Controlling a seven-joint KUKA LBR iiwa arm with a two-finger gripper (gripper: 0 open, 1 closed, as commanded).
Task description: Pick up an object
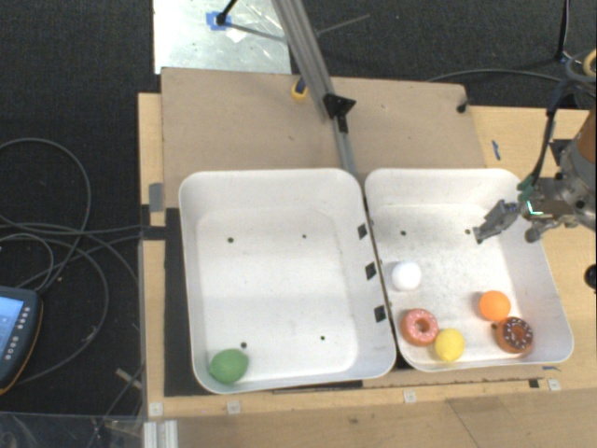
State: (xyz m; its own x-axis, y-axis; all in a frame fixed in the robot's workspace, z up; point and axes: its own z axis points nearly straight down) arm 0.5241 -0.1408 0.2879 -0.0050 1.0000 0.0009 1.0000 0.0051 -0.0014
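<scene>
Pincer (505,222) hangs spread w/ nothing in it over right bin's (438,183) far-right part, prob. lining up for orange ball (494,304) near front edge, betw. yellow ball (450,344) & choc donut (514,335).

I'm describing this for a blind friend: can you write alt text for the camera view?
A robot arm's gripper hangs over the right bin, which has a white ball, pink doughnut, yellow lemon, orange and chocolate doughnut along its near side. The left bin has a green ball in its near left corner.
</scene>
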